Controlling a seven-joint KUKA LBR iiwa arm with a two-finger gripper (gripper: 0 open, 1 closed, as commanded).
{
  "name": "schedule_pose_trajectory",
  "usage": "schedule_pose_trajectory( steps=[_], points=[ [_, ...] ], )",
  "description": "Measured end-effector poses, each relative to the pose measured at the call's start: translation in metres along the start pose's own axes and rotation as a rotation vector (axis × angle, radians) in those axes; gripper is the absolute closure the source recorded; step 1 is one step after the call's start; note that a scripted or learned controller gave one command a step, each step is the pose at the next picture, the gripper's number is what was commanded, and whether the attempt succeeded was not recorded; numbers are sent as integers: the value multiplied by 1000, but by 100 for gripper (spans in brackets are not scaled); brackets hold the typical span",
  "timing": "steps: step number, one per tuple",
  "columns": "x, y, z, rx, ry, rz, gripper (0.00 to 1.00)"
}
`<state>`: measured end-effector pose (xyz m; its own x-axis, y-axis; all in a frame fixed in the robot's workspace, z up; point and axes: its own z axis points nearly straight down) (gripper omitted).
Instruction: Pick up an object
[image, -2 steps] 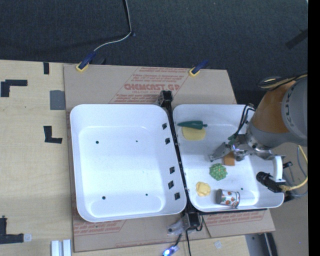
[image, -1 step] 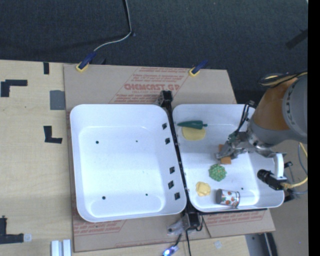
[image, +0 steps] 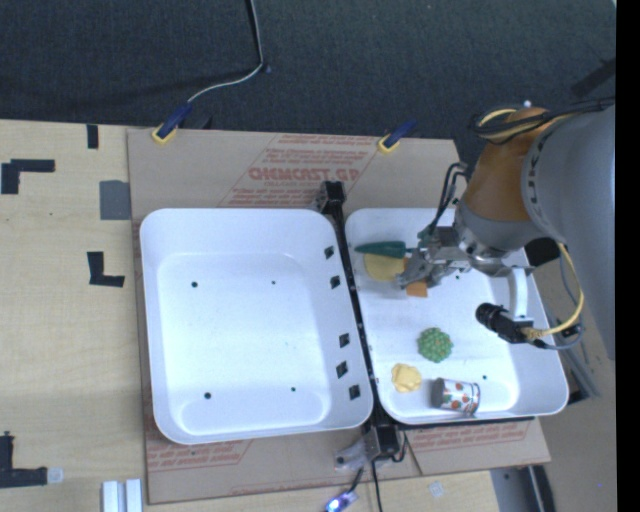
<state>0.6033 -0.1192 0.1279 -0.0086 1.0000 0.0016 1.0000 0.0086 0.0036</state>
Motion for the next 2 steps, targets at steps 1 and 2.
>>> schedule_pose_trajectory(
  steps=[1,2],
  points=[
    [26,8,46,7,-2,5,100],
    [115,67,-64,-11,2,-3,100]
  ],
)
